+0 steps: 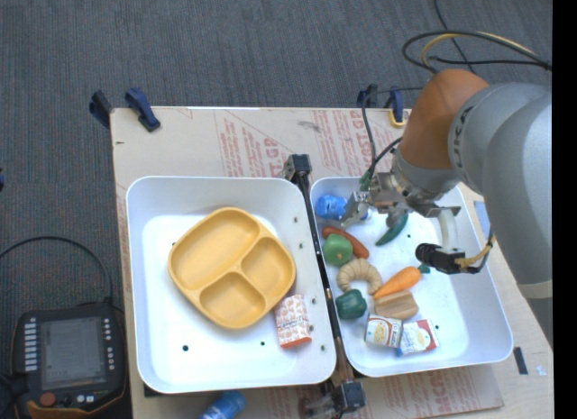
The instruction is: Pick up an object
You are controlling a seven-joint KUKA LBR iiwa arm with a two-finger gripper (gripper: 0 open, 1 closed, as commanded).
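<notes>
The right bin [482, 318] holds several toy foods: a blue piece [331, 205], a green pepper [337, 249], a red chili [358, 244], a croissant [361, 274], a carrot [398, 282], a dark green piece [351, 304], a brown bread piece [398, 306] and a small carton [400, 334]. My gripper [389, 210] hangs over the bin's back part, under the orange-banded wrist. A dark green pod [395, 226] shows right below it; I cannot tell whether it is held or lying in the bin.
The left bin [144, 336] holds a yellow divided plate [233, 266] and a small patterned packet [292, 321]. A black cable plug [435, 253] hangs by the wrist. Clamps [141, 107] grip the board's back edge. A control pendant [61, 359] lies on the floor at the left.
</notes>
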